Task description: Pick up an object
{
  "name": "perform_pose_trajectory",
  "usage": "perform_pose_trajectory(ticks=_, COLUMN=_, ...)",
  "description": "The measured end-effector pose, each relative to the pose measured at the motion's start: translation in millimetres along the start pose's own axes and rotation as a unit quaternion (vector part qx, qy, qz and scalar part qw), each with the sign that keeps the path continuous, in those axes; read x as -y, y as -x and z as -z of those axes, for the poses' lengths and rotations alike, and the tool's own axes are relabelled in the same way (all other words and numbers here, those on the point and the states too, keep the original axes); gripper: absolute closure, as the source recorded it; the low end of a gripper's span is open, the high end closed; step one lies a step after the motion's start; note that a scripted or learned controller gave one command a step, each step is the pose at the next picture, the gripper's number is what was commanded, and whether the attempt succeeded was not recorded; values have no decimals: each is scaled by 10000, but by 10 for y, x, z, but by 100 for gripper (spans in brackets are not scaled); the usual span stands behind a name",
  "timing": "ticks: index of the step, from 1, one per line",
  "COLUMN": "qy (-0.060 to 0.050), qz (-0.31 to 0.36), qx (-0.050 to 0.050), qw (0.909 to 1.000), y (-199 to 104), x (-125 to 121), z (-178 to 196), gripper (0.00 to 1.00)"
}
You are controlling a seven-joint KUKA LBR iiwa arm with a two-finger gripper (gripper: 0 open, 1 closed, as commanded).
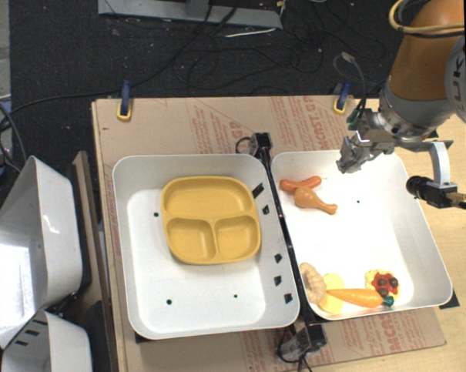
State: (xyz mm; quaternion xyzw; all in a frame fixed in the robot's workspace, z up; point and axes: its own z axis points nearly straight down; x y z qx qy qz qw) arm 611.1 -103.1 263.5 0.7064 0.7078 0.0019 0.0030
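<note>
Toy carrot (pixel 355 296), orange, lies at near edge of right bin (pixel 420 235).
Drumstick (pixel 314 200), tan, sits at bin's far left; gripper (pixel 351 161) hovers near. Cardboard print too faint to read.

**Bright bins, dark surround**

You get even, bright overhead light on the two white bins (pixel 351 238), which verge on washed out, most strongly near the yellow tray (pixel 211 218). Shadows beside that tray are short and soft. Above the bench (pixel 215 120) the floor falls almost black. Focus is fair; the small food toys right of the tray look slightly soft.
</note>
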Motion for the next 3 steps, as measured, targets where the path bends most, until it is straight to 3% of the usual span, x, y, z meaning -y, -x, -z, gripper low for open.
perform_pose_trajectory(ticks=3, qy=-39, qz=30, qx=-15, qw=10000, y=-1624, x=-110, z=-321, gripper=100)
